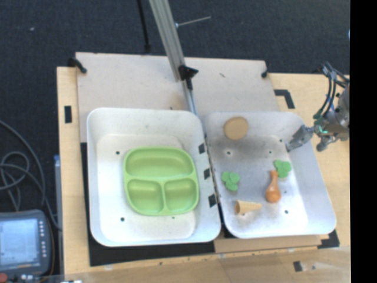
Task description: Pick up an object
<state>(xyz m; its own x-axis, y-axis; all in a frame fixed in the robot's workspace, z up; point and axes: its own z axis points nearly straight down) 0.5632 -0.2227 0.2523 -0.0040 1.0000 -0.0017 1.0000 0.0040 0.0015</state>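
Bench (68, 158): light wooden top on a dark floor; it bears two shallow white bins side by side.
Left bin (106, 128): holds a green divided plate (160, 180), lying flat near the bin's middle, with one long compartment on the far side and two smaller ones on the near side.
Right bin (312, 199): holds five small things, all apart from one another.
Round biscuit (236, 128): tan disc at the far left of the right bin, near the far rim.
Green piece, left (230, 180): small leafy shape close to the bin's left wall, about mid-depth.
Green piece, right (283, 168): similar shape further right, just beyond the top of the orange piece.
Orange piece (273, 187): club-shaped, narrow end pointing far, rounded end pointing near.
Cone (247, 206): pale wafer cone lying on its side toward the near edge, tip pointing right.
Gripper (301, 137): at the right bin's far right edge, over the rim, well apart from every item; nothing lies between its fingers, and whether they stand wide or narrow cannot be told at this size.
Metal post (168, 28): slanted grey rail rising from between the bins toward the far side.
Screen unit (20, 240): at the near left on the floor; its display text is too small to read.
Writing: no legible brand or label on any item.
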